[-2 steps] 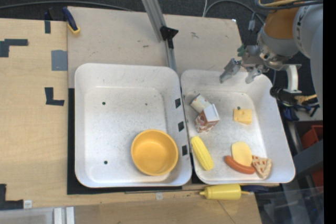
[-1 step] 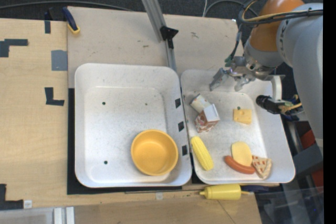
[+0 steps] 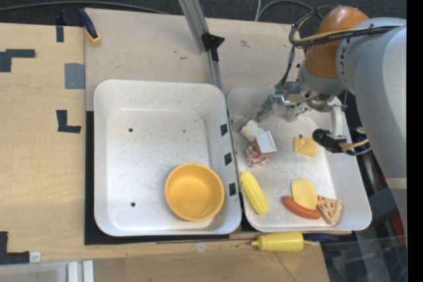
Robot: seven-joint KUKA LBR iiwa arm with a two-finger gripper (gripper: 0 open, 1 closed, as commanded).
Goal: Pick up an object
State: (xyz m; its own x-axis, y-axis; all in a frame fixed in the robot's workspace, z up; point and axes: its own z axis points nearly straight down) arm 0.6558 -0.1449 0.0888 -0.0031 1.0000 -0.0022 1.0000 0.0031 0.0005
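the arm (image 3: 370,56) reaches in from the right edge of the bench (image 3: 152,56), its orange band sitting over the far right corner of the right bin (image 3: 353,205). the tool (image 3: 291,100) hangs at the far edge of that bin, above bare white floor; whether it is released or clenched cannot be told from this angle, and nothing can be seen in it.

the right bin holds the loose things. a small milk carton (image 3: 259,144) lies tipped near the bin's left wall, just toward the near side of the tool. a cheese wedge (image 3: 305,146) sits near the bin's middle, apart from the carton. an ear of corn (image 3: 254,192) lies along the left wall toward the near edge. by the near right corner a yellow slice (image 3: 304,193), a sausage (image 3: 301,208) and a pizza slice (image 3: 329,209) lie bunched and touching.

the left bin (image 3: 132,109) carries a yellow bowl (image 3: 193,191), upright, near its near right corner.

a mustard bottle (image 3: 281,242) lies on its side on the bench, just beyond the right bin's near edge.
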